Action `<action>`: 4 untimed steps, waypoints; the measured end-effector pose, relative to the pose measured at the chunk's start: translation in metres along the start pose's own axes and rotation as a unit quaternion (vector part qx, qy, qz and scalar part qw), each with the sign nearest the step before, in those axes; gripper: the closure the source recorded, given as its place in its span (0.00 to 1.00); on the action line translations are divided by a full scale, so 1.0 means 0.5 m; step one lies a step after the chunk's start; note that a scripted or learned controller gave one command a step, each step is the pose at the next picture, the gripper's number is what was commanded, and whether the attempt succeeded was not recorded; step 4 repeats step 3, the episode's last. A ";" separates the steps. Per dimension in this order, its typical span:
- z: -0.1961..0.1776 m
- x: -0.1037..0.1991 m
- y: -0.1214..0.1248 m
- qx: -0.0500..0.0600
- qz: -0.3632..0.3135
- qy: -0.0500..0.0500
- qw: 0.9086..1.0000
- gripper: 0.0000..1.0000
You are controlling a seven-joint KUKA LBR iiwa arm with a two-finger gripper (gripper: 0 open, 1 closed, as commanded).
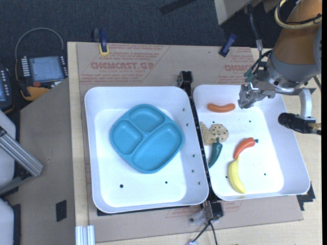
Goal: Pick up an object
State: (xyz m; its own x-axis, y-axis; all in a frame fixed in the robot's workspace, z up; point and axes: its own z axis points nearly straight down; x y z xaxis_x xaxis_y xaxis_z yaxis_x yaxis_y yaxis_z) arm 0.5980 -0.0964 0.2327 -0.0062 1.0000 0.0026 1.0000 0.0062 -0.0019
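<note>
Orange and sausage-shaped, the hot dog [221, 106] lies in the right bin [286, 185] near its far edge, just left of the pincer [246, 100], which hangs low over the bin, grip state impossible to tell.

hot dog [221, 106]: orange-red sausage, lying flat, long axis across the bin, just left of the fingers [246, 100], apart from them
cookie [214, 132]: tan, dark specks, flat, below-left of fingers
green pepper [215, 153]: dark green, tilted, below the cookie
red pepper [244, 146]: orange-red, slanted, well below fingers
banana [235, 176]: yellow, curved, farthest below fingers, near the bin's front
</note>
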 end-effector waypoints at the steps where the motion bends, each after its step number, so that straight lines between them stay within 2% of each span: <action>1: 0.012 0.126 -0.004 0.000 0.000 0.000 1.000 1.00; 3: 0.043 0.316 -0.038 0.001 0.001 -0.001 1.000 1.00; 4: 0.043 0.316 -0.038 0.001 0.001 -0.001 1.000 1.00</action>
